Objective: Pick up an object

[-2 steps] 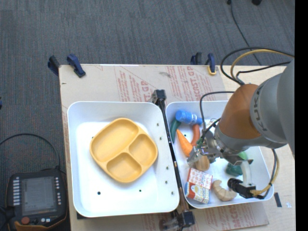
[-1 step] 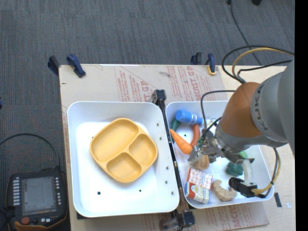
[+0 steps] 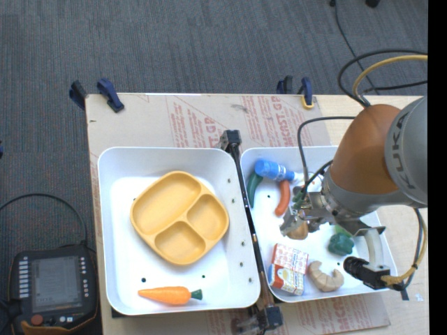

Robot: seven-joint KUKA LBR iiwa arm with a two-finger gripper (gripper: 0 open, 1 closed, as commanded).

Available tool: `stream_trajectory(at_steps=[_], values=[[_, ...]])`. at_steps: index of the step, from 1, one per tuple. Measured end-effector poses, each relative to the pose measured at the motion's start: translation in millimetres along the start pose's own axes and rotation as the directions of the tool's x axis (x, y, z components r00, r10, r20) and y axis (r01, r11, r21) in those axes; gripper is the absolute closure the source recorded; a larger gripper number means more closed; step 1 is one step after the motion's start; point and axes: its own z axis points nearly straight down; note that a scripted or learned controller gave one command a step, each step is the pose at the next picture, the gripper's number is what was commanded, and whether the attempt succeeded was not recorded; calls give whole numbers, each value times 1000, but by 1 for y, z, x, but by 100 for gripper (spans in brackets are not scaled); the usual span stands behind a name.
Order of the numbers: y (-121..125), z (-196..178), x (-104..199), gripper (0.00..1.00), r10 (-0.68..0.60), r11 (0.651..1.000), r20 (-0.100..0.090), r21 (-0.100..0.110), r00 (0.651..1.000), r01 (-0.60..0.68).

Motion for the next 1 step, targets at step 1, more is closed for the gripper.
stream_trajectory(at_steps=[1], values=[[41,45,-43,100,3,1000,0,1,1000,-3]])
